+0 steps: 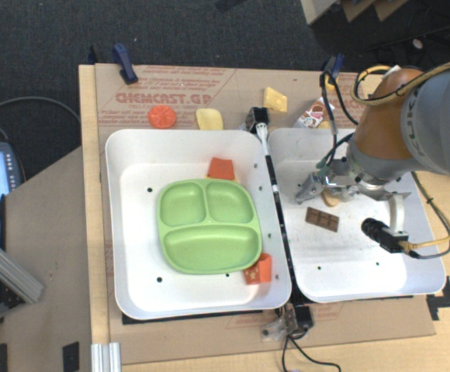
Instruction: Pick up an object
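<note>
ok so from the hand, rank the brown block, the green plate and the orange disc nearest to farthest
From the hand in the right bin:
1. Brown block, right bin, just below the hand.
2. Green plate, left bin, middle.
3. Orange disc, on the cardboard above the left bin.

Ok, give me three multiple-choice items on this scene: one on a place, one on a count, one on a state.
1. Where does the green three-compartment plastic plate lie?
A. left white bin
B. right white bin
C. cardboard

2. How many orange blocks lie in that bin?
A. one
B. two
C. four

3. How does the brown rectangular bar lie?
A. flat on the bin floor
B. in the plate
C. on the cardboard

Answers: A, the plate sits in the left bin; B, one lies above the plate, one at its lower right corner; A, it lies flat in the right bin.
</note>
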